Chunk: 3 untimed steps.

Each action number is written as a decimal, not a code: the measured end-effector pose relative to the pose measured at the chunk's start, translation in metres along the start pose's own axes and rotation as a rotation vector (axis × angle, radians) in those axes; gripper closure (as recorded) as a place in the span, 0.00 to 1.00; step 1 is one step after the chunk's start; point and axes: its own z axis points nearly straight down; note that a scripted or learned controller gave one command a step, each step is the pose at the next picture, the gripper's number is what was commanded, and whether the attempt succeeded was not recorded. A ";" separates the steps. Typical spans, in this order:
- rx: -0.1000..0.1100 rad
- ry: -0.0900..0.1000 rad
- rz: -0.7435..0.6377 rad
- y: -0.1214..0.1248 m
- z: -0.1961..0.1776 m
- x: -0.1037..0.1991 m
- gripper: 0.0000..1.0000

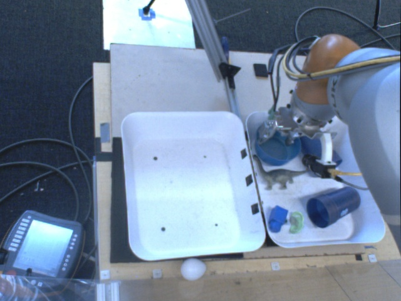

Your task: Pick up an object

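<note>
Tool low over blue bowl in right bin — grip state impossible to tell.

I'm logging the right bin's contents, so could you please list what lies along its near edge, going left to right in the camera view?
Small blue block → pale green piece → dark blue cup lying on its side, its open mouth facing left.

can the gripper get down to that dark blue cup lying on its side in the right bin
Probably yes. The dark blue cup lies uncovered near the right bin's front, apart from the small blue block, with nothing above it.
</note>
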 end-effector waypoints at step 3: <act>-0.004 0.000 -0.002 0.017 -0.107 0.010 1.00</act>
